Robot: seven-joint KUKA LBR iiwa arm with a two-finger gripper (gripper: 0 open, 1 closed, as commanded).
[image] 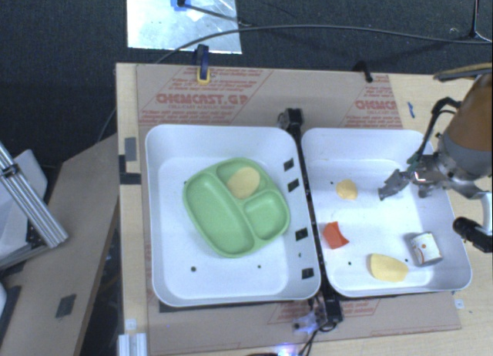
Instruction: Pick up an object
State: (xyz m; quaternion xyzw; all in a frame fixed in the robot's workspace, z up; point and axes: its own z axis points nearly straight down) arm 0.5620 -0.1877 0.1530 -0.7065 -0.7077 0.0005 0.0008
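Observation:
My gripper (391,185) hangs over the right bin (385,142), near its middle, with the arm reaching in from the right. A small yellow piece (347,189) lies just left of it, a short gap away. Nearer the front lie a red piece (334,234), a larger yellow lump (387,267) and a small white can (424,247) on its side. I see nothing held in the gripper.
The left bin (173,154) holds a green divided plate (223,219) with a pale yellow item (244,182) in its upper compartment. A black divider with clips (304,193) runs between the bins. Cardboard lies under both bins.

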